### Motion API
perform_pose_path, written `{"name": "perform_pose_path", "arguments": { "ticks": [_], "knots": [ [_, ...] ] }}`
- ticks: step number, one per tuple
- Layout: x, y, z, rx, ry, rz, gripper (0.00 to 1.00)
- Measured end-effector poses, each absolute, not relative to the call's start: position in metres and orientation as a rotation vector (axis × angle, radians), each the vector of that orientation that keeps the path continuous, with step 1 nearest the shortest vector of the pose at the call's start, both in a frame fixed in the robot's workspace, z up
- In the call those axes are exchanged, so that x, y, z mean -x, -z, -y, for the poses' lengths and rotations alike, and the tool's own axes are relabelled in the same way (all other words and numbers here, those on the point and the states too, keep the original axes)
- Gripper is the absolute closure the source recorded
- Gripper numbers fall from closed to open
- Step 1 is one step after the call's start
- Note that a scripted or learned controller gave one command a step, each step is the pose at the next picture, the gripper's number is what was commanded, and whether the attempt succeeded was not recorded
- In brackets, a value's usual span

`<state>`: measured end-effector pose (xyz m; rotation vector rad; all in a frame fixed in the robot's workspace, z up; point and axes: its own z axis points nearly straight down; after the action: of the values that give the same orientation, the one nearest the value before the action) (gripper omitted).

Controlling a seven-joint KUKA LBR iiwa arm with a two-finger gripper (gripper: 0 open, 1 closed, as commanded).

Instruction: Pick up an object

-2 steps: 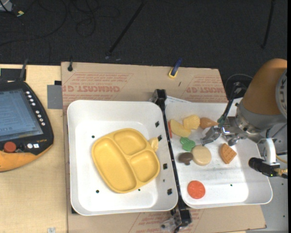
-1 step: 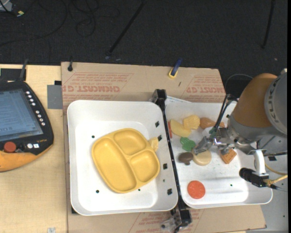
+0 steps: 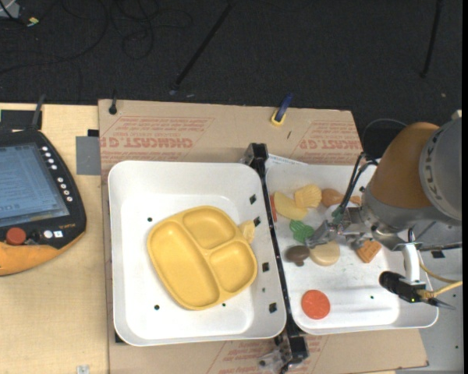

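Note:
The right bin (image 3: 351, 318) holds several small play-food pieces: a yellow piece (image 3: 306, 197), a pale yellow piece (image 3: 288, 206), a green piece (image 3: 300, 230), a brown piece (image 3: 297, 254), a cream round piece (image 3: 325, 254), an orange-brown piece (image 3: 367, 250) and a red disc (image 3: 316, 304). My gripper (image 3: 333, 232) reaches in from the right and hangs low over the middle of this bin, just above the cream piece and beside the green one. Nothing visibly sits between its fingers.
The left bin (image 3: 132, 287) holds a yellow divided plate (image 3: 203, 255). A black divider (image 3: 269, 240) runs between the bins. A teach pendant (image 3: 27, 201) lies on the bench at the far left. The grey arm with its orange band (image 3: 405, 170) covers the right bin's far right corner.

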<state>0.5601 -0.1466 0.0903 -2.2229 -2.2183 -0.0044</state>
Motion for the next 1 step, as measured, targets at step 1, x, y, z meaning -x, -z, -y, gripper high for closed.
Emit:
{"name": "perform_pose_path", "arguments": {
  "ticks": [1],
  "knots": [
    [-0.5614,-0.1027,0.1489,2.232,0.009,2.216,1.0]
  ]
}}
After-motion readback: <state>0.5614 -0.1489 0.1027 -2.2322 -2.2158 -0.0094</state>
